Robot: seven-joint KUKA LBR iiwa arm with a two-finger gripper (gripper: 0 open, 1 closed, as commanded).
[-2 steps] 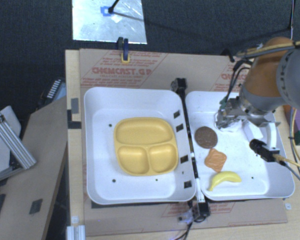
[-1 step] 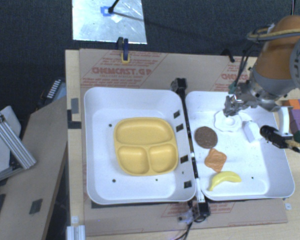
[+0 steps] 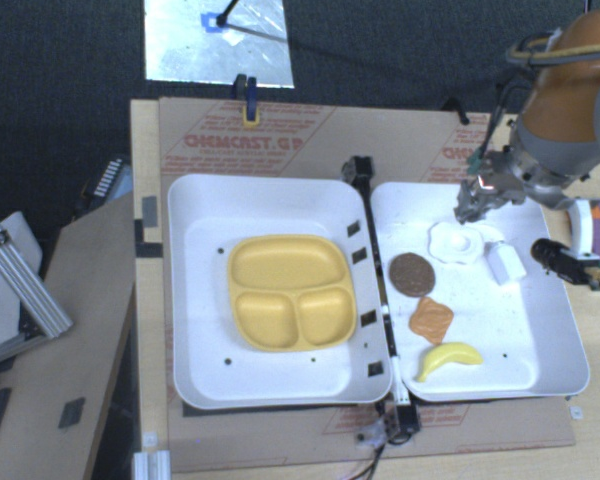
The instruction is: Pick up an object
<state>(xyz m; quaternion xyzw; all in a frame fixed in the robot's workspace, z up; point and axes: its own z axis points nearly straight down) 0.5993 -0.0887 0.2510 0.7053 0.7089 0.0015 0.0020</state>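
End effector (image 3: 470,211) hangs over the far part of the bin on the view's right (image 3: 550,368), pointing down from the grey wrist with its orange band. Whether it is apart or together cannot be told from this angle, and nothing is seen clamped in it.

Just below it in the view, a little to the left, lies a white fried-egg toy (image 3: 454,242). It is the nearest thing to the end effector and lies flat on the bin floor; whether the tip touches it cannot be told. Just beside the egg, below and to the right of the end effector, is a small white block (image 3: 503,263), lying at a slant.

Further down and to the left of the end effector sits a round brown disc (image 3: 412,274), near the wall between the two bins. Beneath the disc, further still from the end effector, is an orange piece (image 3: 431,319). Beyond that, toward the near edge of the bin, is a yellow banana (image 3: 450,358).

Well apart from the end effector, across the dividing walls to the view's left, the other bin (image 3: 195,268) holds a yellow divided plate (image 3: 285,291). The plate has three compartments and lies flat about the middle of that bin. Both bins rest on a cardboard sheet (image 3: 280,138) with red print, spread over the surface.
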